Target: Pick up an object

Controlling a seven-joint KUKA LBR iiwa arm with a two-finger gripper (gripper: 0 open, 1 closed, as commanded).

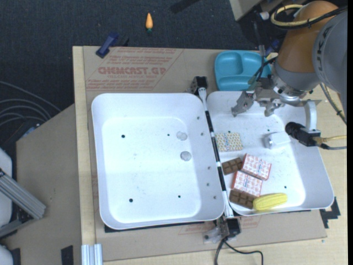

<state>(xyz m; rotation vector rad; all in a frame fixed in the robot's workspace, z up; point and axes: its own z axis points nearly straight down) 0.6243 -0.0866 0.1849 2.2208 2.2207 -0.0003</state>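
My gripper [254, 108] hangs over the far end of the right bin [314, 175], its two grey fingers spread apart with nothing between them. In the bin's near half lie a pale checked wafer [229, 142], a brown chocolate bar [231, 165], two red-and-white patterned packets [256, 167] [247, 183], a second chocolate piece [241, 198] and a yellow corn cob [269, 201]. A small grey block [274, 140] sits to the right, below the gripper. All of them lie nearer the camera than the gripper.
The left bin [110, 126] holds two small round grey discs [182, 136] [186, 156]. A blue divided dish [240, 69] stands on the bench just behind the right bin, close to the arm's wrist. A black cable plug [300, 132] juts in at the right.
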